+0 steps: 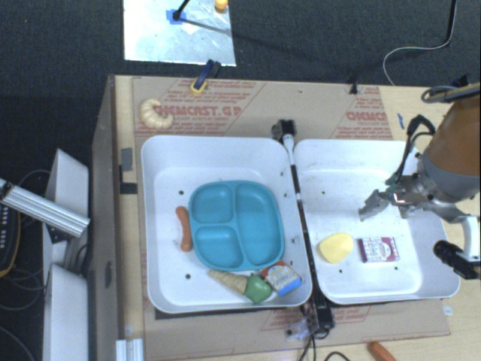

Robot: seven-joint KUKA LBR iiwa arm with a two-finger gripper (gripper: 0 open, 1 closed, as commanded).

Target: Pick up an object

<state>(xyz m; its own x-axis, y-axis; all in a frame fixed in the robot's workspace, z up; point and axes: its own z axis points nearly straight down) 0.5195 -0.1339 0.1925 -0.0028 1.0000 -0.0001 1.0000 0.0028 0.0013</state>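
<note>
- Yellow squishy-looking lump sits in the right bin, low and near the divider w/ the left bin. Just beside it on the right, not touching afaict, is a small maroon-and-white packet.
- The hand hangs over the right bin, above and between those two in the view. Fingers look spread, nothing between them, so no grab yet.
- Arm comes in from the right, orange band above the wrist, grey below.
- Left bin is the busy one: blue divided plate in the middle, orange sausage thing just off its left edge, then a cone, a green piece and a blue-ish wrapped item bunched at the bottom rim of the plate.
- Step-wise, imo this is the approach phase: hand is over the bin but can't tell how high it is off the floor of it.
- Next move prob calls for picking a target (lump or packet are the closest), sliding over it, dropping down w/ fingers open either side, then closing.
- Lump looks rounded so could squirt out sideways; packet lies flat, so fingers may scrape the bin floor to get under its edges. Guesses only tbh.
- Cardboard-covered surface under the bins has a cream curly toy up at the left corner, well away from all this.
</note>
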